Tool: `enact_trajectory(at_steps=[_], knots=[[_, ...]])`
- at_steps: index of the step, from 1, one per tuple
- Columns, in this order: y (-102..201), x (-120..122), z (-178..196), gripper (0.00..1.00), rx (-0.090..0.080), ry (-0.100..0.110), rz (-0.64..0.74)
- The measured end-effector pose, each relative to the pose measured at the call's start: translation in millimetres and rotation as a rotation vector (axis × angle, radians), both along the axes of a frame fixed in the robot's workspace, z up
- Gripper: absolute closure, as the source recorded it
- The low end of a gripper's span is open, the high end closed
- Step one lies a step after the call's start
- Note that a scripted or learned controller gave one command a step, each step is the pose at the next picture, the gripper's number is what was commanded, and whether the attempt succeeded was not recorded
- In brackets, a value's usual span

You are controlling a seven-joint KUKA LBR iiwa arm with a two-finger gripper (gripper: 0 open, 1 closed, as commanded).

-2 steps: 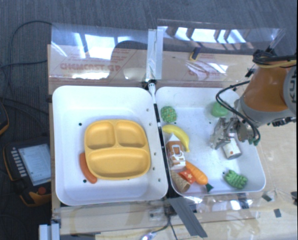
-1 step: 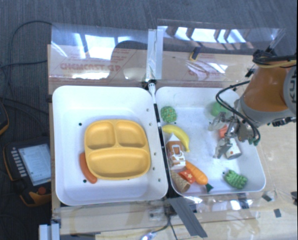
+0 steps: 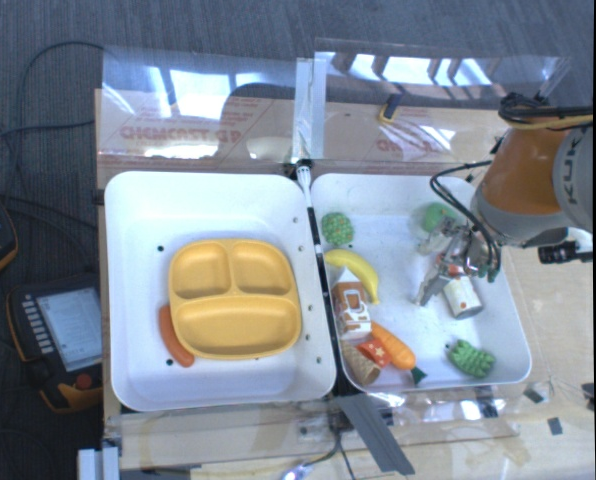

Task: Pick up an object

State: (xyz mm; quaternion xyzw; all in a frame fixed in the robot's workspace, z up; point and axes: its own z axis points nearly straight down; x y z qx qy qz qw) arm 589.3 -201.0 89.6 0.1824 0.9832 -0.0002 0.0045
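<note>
1. My arm (image 3: 533, 183) reaches in from the right, its orange band sitting over the far right corner of the right bin (image 3: 378, 203).
2. My claw (image 3: 448, 273) hangs low inside that bin, toward its right side. I cannot tell whether it is spread or pressed together.
3. A small white cylinder with a red mark (image 3: 463, 296) lies tilted just beside my claw; whether I touch it, I cannot tell.
4. A pale green item (image 3: 436, 216) sits far of my claw, partly behind it.
5. Along the bin's left wall lie a green round piece (image 3: 337, 228), a yellow banana (image 3: 356, 270) and a small printed carton (image 3: 351, 311).
6. An orange carrot (image 3: 392, 348) lies at the near edge, with a brown piece (image 3: 362, 368) beside it.
7. A green bumpy toy (image 3: 471, 358) rests in the near right corner.
8. The left bin (image 3: 138, 208) holds a yellow divided plate (image 3: 235, 298), with an orange sausage (image 3: 173, 336) against the plate's left near edge.
</note>
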Motion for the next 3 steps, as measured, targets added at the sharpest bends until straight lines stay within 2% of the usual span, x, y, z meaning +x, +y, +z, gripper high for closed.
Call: enact_trajectory(at_steps=[1, 2, 3], knots=[[-2, -3, 0, 0.00, 0.003, -0.004, -0.086], [-7, -16, 1, 0.00, 0.003, -0.007, -0.128], [-7, -15, 12, 1.00, 0.000, -0.010, -0.126]])
